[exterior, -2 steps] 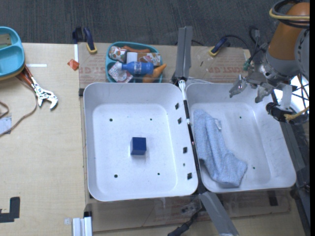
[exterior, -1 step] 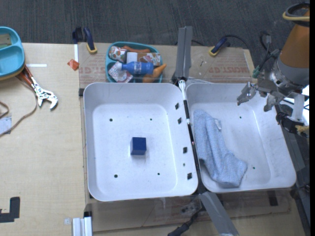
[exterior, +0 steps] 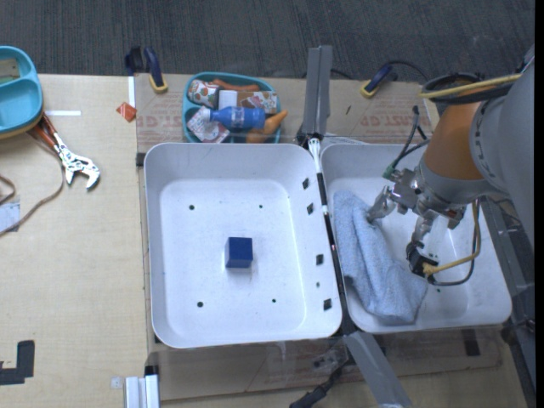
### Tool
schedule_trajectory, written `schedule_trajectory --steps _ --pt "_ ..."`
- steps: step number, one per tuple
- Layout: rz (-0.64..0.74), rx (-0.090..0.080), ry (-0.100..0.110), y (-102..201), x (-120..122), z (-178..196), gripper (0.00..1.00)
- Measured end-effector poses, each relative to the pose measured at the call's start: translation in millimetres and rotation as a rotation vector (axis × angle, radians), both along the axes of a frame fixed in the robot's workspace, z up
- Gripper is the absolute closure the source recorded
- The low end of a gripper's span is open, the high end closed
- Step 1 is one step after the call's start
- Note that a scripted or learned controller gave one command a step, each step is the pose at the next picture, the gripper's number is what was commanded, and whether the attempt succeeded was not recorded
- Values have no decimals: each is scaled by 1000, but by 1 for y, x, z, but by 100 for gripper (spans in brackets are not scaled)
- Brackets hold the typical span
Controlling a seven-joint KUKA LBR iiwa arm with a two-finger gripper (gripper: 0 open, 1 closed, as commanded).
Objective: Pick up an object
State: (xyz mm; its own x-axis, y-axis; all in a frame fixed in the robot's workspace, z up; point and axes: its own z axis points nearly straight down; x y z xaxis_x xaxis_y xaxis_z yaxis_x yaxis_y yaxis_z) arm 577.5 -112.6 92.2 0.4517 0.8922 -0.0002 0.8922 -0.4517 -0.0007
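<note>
A small dark blue cube sits alone on the floor of the left white bin, a little below its middle. A crumpled grey-blue cloth lies along the left side of the right white bin, running from its back toward its front edge. My gripper is low inside the right bin, at the upper right edge of the cloth. The grey arm with its orange band reaches in from the right above it. The cube is far to the gripper's left, across the wall between the bins.
A small blue tub with several packets stands behind the left bin. A silver wrench and a light blue tray lie on the bench at far left. Clamps grip the back edge.
</note>
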Motion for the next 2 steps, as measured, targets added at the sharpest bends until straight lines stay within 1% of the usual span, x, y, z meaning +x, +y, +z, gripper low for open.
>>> schedule_trajectory --steps 1,2 --pt "228 -1 0 -46 -16 61 0" --pt "228 -1 0 -46 -16 61 0"
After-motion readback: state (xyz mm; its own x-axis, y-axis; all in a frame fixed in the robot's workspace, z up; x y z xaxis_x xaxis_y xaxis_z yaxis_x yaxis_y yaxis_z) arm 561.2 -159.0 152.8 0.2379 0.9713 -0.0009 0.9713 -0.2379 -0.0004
